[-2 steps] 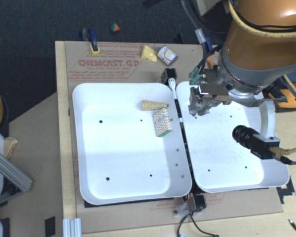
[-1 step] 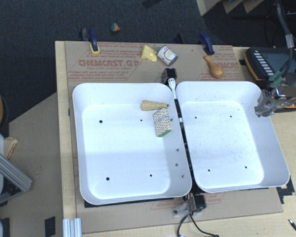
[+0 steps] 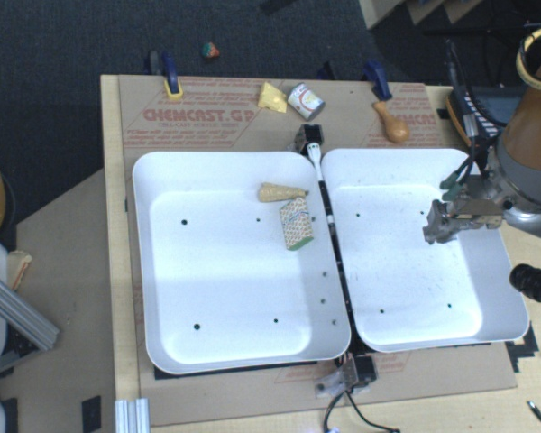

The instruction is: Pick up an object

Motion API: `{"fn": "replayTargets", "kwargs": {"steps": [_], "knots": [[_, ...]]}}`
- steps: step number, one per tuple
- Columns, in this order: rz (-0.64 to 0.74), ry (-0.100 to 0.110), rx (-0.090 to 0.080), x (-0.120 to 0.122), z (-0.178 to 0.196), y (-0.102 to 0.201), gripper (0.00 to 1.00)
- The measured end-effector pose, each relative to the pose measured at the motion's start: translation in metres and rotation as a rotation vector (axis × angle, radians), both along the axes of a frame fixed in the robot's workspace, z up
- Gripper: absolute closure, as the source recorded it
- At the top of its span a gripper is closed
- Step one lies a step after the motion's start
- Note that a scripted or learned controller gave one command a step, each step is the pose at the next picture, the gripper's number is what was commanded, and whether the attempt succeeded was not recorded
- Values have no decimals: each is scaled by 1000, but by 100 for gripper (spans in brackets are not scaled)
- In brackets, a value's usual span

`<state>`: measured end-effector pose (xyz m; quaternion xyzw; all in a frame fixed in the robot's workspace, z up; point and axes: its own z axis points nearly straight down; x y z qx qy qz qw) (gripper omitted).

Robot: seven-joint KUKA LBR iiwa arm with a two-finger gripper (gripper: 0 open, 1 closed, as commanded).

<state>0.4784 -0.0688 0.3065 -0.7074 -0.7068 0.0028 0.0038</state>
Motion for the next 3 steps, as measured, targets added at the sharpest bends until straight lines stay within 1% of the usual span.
{"fn": "replayTargets", "kwargs": {"steps": [1,2,3], "knots": [[1,-17,-3,2,66,-8,100],[1,-1,0,0,-14,13,100],[-4,-22,-7,17,74,-44,100]]}}
